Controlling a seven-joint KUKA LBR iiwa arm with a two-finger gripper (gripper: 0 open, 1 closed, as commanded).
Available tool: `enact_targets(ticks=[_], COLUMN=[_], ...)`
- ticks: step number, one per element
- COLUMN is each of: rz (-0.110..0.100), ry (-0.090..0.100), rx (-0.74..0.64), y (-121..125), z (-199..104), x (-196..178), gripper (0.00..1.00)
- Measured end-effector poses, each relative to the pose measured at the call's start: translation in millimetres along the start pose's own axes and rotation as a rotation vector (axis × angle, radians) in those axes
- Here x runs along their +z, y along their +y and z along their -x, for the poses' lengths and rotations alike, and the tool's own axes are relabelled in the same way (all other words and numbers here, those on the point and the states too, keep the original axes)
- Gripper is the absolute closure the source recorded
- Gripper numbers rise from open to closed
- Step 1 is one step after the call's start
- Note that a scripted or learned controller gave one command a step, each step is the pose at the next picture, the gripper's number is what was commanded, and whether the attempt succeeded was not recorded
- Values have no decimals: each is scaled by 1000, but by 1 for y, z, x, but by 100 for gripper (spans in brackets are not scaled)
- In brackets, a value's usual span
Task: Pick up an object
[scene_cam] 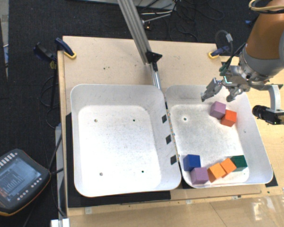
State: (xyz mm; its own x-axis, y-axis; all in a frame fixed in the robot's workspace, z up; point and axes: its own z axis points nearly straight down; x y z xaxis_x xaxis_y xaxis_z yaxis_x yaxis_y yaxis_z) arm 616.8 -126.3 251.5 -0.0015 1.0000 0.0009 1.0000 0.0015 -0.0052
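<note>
White right bin (pixel 255 141) holds, nearest the camera, a blue block (pixel 191 161), purple block (pixel 199 175), orange block (pixel 217 170) and green block (pixel 238 162) clustered together. Farther back, another purple block (pixel 217 109) touches another orange block (pixel 228 117). Above them hangs the gripper (pixel 222 93), jaws apart, holding nothing.

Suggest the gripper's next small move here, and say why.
Probably lower straight down onto the purple cube: the open two-finger gripper hangs just above it in the right white bin, nothing between its fingers, and the small orange cube sits beside it.
</note>
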Motion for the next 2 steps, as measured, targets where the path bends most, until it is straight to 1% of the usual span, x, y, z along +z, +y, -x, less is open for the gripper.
enact_targets(ticks=[1, 2], rz=[5, -1], ry=[-1, -1], rx=[0, 2], y=[1, -2], z=[0, 3], x=[-3, 61], gripper=[0, 0])
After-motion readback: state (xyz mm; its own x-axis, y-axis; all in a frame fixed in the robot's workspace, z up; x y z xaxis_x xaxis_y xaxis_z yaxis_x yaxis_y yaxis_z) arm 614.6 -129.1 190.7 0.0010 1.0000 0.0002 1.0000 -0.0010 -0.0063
